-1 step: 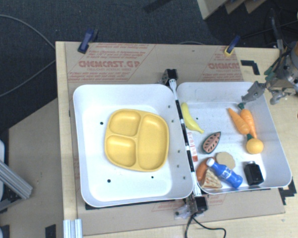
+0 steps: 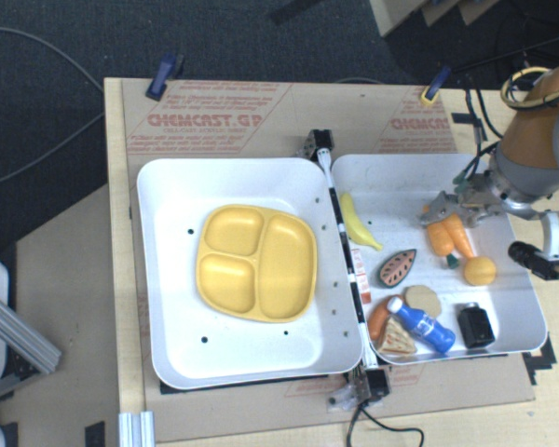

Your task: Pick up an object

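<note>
You're at the approach step: the gripper sits low in the right bin, at about two o'clock within it, right over the orange carrot. Whether anything is pinched I cannot tell, and the jaws' state is hidden by the wrist. Your next move, as I judge it, calls for centring on the carrot and a firm close before lifting. The carrot is a short, bright orange, tapered piece, with a yellow lemon at its five o'clock.

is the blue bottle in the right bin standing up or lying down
Lying down. The bottle rests on its side in the right bin, white cap toward the upper left, base toward the lower right.
</note>
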You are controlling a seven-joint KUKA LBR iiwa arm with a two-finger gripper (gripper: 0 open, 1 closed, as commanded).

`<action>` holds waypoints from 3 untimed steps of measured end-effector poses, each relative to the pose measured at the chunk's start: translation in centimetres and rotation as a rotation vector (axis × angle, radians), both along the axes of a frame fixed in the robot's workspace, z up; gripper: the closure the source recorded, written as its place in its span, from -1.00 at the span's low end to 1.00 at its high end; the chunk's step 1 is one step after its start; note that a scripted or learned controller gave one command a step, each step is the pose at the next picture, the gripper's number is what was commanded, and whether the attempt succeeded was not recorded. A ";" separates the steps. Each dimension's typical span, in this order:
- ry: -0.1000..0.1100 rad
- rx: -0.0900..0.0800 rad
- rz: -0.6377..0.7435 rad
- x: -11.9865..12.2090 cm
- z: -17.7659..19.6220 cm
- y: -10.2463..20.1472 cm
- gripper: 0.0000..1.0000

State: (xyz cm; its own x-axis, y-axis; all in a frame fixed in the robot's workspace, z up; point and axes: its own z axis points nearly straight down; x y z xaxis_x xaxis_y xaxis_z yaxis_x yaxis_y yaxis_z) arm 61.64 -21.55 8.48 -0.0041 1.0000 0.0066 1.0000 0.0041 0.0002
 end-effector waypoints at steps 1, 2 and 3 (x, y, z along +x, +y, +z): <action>0.002 -0.005 -0.003 -2.2 0.0 4.9 -1.00; 0.000 -0.006 -0.003 -2.2 1.0 4.9 1.00; -0.002 -0.006 -0.003 1.7 4.5 10.8 1.00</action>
